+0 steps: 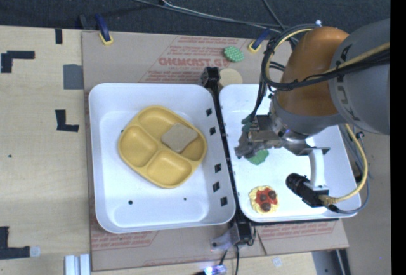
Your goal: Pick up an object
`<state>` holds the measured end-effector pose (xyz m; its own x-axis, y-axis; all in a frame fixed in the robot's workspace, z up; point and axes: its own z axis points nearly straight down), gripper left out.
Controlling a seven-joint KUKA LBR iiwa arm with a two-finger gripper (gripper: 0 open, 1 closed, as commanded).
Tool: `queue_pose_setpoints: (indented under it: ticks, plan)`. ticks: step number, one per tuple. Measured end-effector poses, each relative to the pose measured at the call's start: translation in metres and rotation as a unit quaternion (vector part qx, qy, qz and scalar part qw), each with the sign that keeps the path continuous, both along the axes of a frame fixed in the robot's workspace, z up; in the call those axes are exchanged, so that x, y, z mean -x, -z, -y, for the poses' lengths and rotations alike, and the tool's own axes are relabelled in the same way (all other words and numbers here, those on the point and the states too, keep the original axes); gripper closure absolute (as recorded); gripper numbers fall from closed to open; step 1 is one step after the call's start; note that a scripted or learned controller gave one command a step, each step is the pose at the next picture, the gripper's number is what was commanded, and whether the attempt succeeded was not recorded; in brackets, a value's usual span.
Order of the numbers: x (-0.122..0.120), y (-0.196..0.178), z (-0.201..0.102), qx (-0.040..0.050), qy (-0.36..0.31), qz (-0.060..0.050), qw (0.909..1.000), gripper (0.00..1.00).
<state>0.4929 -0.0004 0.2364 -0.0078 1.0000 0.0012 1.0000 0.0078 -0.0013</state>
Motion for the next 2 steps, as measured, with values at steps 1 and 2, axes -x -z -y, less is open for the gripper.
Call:
queue_pose_setpoints:
  ticks: [1,2]
  plan:
    - [-0.014,0.010,-0.048,0.0006,0.001,0.000,1.0000,1.00]
    - [-0.007,0.011,-0.098,0.0005,0.001,0.000,1.0000,1.00]
